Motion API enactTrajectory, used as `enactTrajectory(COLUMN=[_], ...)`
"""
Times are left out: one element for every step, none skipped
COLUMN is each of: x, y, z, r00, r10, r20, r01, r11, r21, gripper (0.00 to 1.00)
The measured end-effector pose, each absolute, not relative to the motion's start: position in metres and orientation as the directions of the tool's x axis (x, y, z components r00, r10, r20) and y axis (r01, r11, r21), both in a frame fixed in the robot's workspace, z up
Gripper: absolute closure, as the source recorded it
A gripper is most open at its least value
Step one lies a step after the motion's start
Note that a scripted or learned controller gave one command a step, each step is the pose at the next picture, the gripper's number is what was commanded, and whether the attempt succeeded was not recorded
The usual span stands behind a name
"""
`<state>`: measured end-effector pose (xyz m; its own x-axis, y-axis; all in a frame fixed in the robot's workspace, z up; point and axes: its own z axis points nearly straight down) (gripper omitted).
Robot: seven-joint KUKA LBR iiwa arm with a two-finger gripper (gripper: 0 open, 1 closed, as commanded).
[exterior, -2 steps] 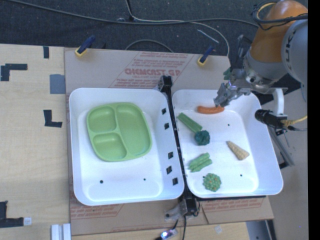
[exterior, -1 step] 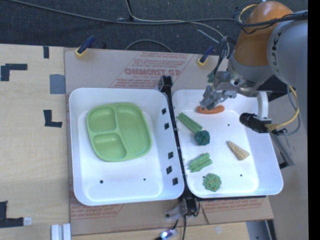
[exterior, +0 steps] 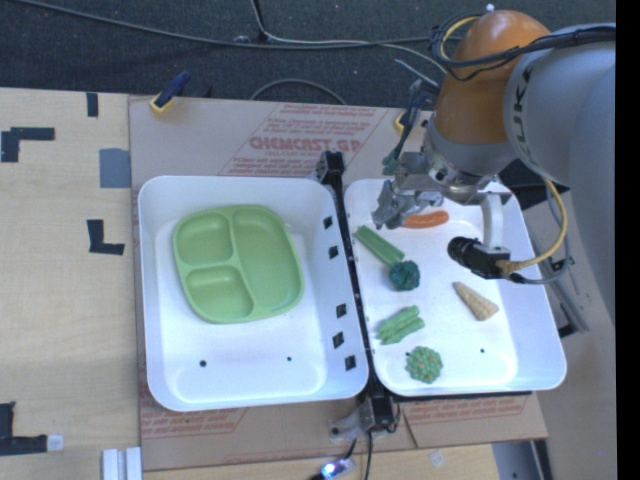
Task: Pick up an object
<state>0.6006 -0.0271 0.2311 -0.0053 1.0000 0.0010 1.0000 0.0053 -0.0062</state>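
Wooden bench (exterior: 60,298) bears cardboard (exterior: 290,138) (printed red) — dark carpet (exterior: 130,38) behind.

divided plate (exterior: 238,263) in left bin (exterior: 160,298), 5 toy foods in right bin (exterior: 535,353)

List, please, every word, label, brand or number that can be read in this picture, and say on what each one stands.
"CHEMCAST GP", in red print on the brown cardboard sheet under the two white bins; the last letters are hard to make out.
Smaller red lines above and below it, and along the sheet's front edge: too small and blurred to read.
Dark letters on the grey arm, beside the orange band: seen at an angle, partly cut off, not readable.
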Motion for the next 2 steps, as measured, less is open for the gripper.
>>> enactTrajectory(x=[0.595,0.586], y=[0.024,0.081], z=[0.237,0.22], r00=[-0.007,-0.006], r10=[1.0,1.0], r20=[0.001,0.0], r01=[1.0,1.0], r11=[0.007,0.006], r21=[-0.005,-0.007], gripper=[1.0,1.0])
